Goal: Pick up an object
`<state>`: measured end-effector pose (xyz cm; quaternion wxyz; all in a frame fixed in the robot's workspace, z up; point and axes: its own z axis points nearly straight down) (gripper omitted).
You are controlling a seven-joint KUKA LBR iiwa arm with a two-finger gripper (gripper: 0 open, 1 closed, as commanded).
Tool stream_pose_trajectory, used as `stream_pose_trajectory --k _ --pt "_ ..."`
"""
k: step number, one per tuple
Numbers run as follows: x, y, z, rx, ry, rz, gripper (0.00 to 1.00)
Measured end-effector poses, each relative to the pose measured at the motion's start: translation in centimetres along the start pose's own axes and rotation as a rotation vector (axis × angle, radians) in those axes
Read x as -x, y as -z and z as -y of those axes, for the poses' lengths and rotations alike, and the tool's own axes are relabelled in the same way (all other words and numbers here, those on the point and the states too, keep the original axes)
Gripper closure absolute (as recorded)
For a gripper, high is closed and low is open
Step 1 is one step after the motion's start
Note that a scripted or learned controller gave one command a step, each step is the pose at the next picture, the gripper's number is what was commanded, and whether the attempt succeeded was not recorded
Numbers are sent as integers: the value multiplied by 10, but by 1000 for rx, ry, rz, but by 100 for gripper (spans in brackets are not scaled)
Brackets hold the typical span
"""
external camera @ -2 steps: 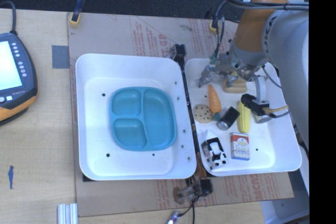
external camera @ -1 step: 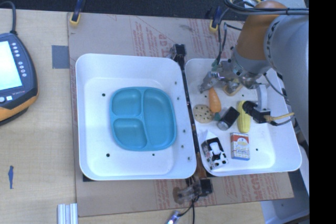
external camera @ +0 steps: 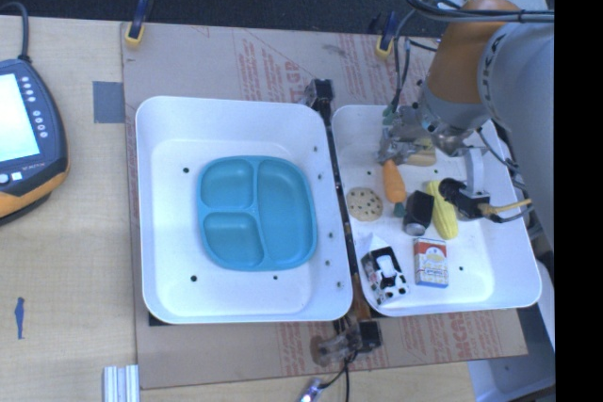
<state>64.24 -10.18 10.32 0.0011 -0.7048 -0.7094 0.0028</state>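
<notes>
So we've got the gripper (external camera: 403,149) low over the carrot (external camera: 393,183) just below it; can't tell its grip state, nothing's lifted yet.

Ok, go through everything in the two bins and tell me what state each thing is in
Blue divided plate: flat in the left bin, nothing on it.
Carrot: lying just below the gripper.
Cookie: flat.
Corn cob: on its side.
Dark can: on its side beside the corn.
Small red box: flat.
</notes>
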Motion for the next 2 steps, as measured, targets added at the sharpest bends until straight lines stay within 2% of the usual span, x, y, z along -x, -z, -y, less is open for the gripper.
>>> stream_pose_trajectory --k 1,2 --pt "-53 90 31 4 -2 -3 100" --pt "-93 121 45 2 -3 -3 100"
